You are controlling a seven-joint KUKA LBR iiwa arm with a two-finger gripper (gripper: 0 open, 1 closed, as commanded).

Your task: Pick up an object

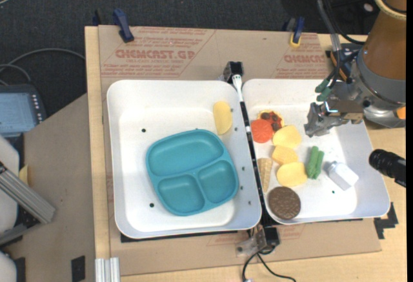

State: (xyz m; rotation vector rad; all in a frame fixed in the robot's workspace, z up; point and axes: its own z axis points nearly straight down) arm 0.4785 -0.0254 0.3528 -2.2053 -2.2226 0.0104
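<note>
**Bench inventory: two bins, arm over right bin**

Left bin: held a teal three-section tray, lying flat near the middle and turned at a slight angle. A pale yellow piece lay beside the tray's upper right corner, close to the bin's right wall.

Right bin: held a cluster of small items along its left half. From top down: a dark, mixed-colour item touching an orange-red round piece; three yellow lumps in a loose column, each touching the next; a tan cone lying just left of the lower lumps; a brown disc at the near edge. A green stick lay just right of the lumps, roughly upright in the view. A white block lay near the stick's lower right.

Gripper: hung above the upper middle of the right bin, just right of the topmost lump and above the green stick. Nothing was seen between its fingers; how far they were parted could not be told.

Arm: entered from the right, orange band above the grey wrist.
</note>
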